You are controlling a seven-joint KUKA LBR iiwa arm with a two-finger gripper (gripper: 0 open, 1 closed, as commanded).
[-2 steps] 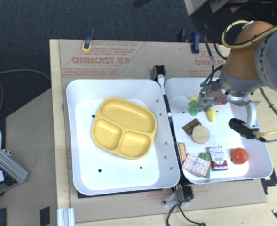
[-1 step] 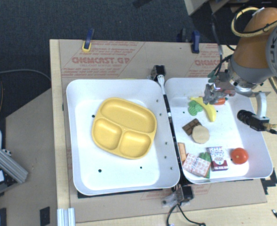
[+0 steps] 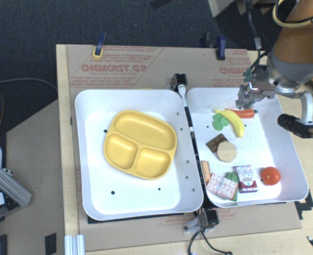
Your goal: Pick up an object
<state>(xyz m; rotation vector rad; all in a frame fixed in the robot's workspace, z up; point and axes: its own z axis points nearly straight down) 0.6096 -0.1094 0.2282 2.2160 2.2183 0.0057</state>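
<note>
The hand (image 3: 247,97), its opening impossible to tell, hangs just above the curved yellow plastic banana (image 3: 234,121); crowded against the banana, a green leafy toy (image 3: 219,122) and red piece (image 3: 245,113) could foul the pinch

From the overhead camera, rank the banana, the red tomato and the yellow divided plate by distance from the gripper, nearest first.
Measured from the gripper, at the right bin's far edge:
1. Banana, just below and left of it, right bin.
2. Red tomato, near corner of the right bin.
3. Yellow divided plate, in the left bin.
</note>
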